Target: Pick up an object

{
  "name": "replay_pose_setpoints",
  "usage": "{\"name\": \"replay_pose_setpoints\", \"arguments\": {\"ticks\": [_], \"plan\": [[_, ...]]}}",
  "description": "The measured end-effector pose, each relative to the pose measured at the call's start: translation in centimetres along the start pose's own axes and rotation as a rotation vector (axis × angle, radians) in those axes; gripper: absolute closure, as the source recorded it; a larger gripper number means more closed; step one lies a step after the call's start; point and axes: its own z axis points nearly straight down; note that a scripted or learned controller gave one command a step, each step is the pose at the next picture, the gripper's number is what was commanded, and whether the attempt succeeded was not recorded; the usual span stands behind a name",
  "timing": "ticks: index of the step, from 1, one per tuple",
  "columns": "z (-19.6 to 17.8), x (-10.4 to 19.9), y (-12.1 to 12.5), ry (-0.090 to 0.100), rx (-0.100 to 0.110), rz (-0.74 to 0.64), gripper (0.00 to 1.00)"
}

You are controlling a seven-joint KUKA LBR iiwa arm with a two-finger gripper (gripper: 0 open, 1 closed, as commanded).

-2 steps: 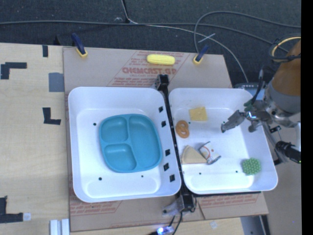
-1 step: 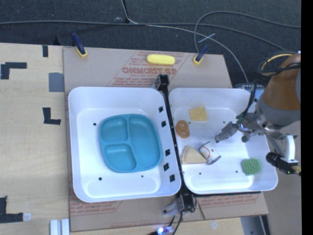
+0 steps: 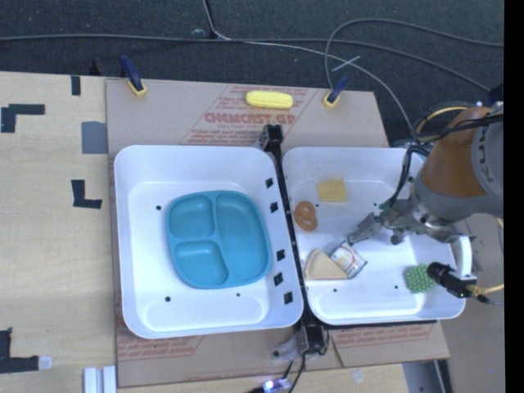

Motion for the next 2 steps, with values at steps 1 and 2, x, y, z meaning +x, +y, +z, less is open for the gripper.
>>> {"name": "replay_pose_setpoints", "arguments": {"ticks": [1, 2], "plan": [[2.1, 0.0, 0.0, -0.002, -0.004, 0.0, 0.0], [0.9, 0.0, 0.2, -0.004, -0.009, 0.0, 1.0]]}}
